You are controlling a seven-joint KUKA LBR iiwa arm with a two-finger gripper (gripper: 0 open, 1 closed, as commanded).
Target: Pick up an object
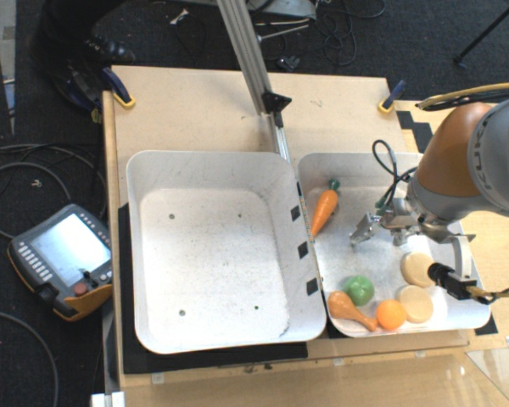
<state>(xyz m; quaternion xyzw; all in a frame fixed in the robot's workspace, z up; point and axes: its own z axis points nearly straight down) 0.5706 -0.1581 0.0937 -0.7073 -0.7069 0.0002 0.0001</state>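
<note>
Carrot (323, 211): lain in the right bin (356, 166), against its 9 o'clock wall; long axis from 1 to 7 o'clock, green top at 1.
Hand (362, 231): hung at the carrot's 3 o'clock, fingers apart, nothing between them.

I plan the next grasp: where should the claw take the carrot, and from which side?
Grip the carrot across its thick orange middle, coming from above. It lies flat and slanted beside the bin's left wall, so the fingers should close across its width, not along it.
</note>
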